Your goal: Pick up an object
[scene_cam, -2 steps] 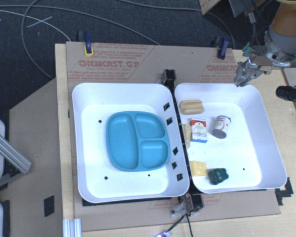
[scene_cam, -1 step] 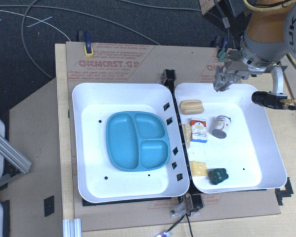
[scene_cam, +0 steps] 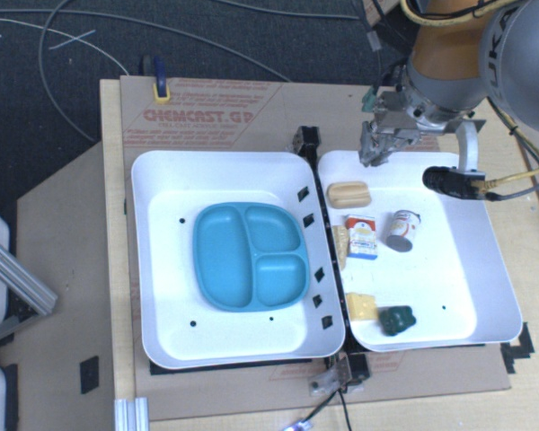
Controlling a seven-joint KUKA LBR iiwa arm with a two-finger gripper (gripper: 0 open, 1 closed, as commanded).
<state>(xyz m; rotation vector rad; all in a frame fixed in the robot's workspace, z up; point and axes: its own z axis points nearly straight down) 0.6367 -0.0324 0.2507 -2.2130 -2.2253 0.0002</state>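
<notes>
From my remote seat I see the gripper [scene_cam: 377,155] hanging over the far edge of the right bin [scene_cam: 485,268], nothing held; I cannot tell whether it is spread or pressed together. The nearest candidate, a tan bread-like block [scene_cam: 349,194], lies just in front of it, close beside the divider between the right bin and the left bin [scene_cam: 162,241] with its blue tray [scene_cam: 250,256]. I judge a good pick means centring over the block, aligning across its short side, and descending straight so the divider is not struck.

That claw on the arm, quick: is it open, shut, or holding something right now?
Gripper: cannot be told whether open or shut. Nothing is seen in its grip. It hangs over the far edge of the right bin, just beyond the tan block.
</notes>
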